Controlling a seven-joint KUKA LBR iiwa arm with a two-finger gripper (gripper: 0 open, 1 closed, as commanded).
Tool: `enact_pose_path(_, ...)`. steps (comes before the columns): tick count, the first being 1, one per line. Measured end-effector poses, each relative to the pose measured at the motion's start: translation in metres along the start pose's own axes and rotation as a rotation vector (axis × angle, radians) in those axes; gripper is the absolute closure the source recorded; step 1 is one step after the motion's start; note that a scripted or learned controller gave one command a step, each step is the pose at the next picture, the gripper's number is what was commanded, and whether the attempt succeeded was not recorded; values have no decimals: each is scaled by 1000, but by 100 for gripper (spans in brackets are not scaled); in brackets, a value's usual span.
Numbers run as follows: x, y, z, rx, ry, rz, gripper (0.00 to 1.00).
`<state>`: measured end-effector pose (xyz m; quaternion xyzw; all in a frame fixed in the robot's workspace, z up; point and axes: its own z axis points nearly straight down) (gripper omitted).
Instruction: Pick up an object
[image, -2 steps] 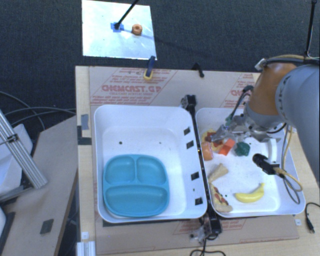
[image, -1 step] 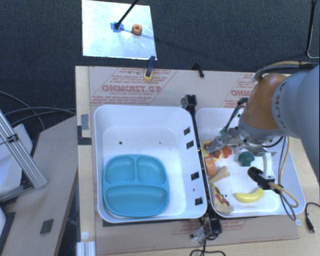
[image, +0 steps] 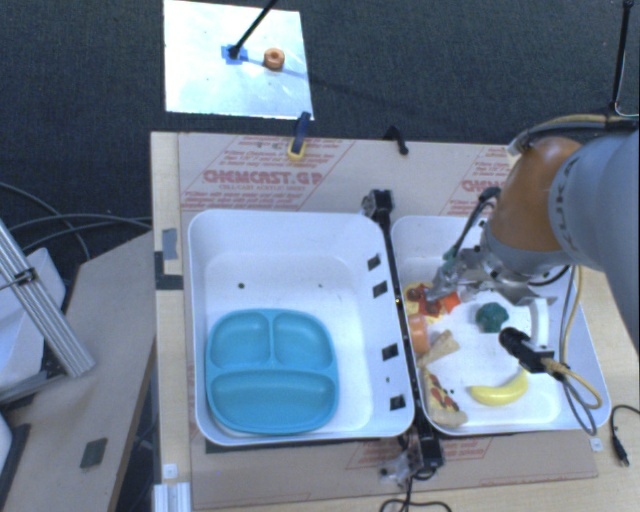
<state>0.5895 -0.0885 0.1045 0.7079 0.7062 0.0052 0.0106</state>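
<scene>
while the claw (image: 452, 283) hangs low in the right bin (image: 572, 405) over a red-orange toy (image: 428, 298), i cannot tell its state (wrist hides it); crowded neighbours like the green piece (image: 491, 318) could spoil the pick.

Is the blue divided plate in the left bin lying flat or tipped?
Flat: the blue divided plate lies on the left bin's floor, all three compartments facing up.
</scene>
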Motion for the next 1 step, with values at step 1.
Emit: enact_pose_path(1,80,13,-86,11,11,-15,100)
